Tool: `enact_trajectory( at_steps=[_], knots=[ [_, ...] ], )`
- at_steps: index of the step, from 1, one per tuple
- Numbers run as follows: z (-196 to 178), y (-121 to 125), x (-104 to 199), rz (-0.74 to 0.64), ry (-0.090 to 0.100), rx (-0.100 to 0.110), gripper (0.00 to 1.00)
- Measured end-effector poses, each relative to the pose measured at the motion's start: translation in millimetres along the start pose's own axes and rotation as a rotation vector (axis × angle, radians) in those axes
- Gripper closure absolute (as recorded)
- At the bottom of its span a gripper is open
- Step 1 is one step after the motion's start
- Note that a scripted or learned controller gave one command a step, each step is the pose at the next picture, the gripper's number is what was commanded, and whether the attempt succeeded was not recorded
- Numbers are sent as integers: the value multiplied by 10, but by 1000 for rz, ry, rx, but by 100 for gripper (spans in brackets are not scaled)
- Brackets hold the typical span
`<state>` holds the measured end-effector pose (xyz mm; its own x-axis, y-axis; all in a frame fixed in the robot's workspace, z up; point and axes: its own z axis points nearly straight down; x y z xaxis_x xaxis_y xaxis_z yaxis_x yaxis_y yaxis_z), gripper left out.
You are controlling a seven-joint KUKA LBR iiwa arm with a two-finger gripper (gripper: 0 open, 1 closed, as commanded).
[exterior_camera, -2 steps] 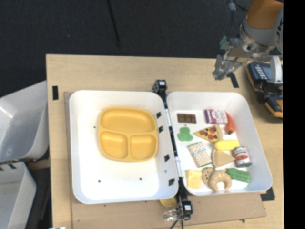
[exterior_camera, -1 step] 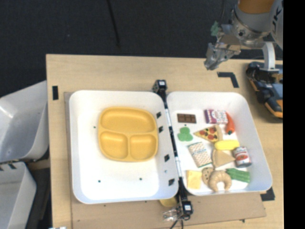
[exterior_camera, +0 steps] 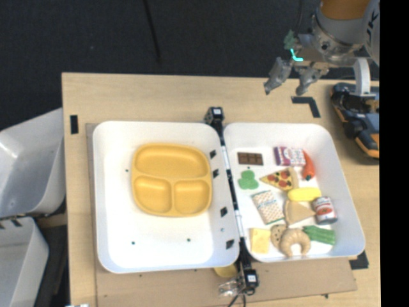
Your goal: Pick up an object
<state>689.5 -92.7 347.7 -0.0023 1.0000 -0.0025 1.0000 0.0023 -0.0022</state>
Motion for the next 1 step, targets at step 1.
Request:
enact_trajectory(
  at_steps=[1],
  knots=[
    [-82,6,-16,-2,-3,2,100]
  ],
)
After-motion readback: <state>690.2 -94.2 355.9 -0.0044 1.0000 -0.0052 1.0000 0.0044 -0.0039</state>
